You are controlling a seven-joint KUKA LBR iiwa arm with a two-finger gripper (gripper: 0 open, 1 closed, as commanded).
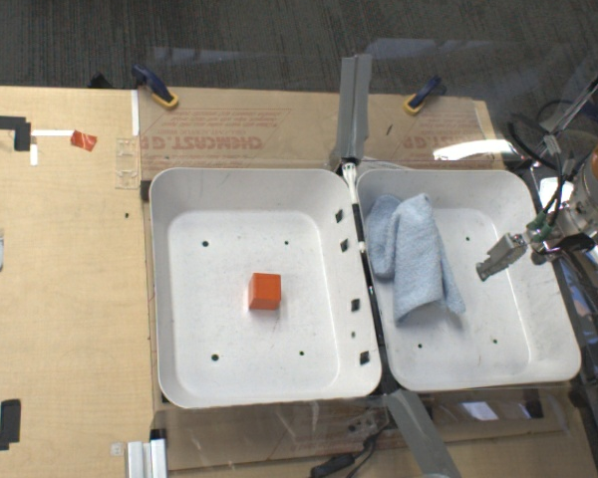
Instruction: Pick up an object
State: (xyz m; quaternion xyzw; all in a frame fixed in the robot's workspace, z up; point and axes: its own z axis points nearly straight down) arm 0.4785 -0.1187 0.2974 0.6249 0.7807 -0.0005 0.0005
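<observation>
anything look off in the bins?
Nothing damaged or spilled. The blue-grey cloth lies crumpled in a heap at the right bin's left side, and the orange cube sits slightly askew in the left bin.

two white bins (pixel 169 267), one orange block (pixel 265 292), one blue cloth (pixel 414 255), two clamps (pixel 155 85).

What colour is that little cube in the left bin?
The cube is orange-red, seen clearly in the camera view from above.
</observation>
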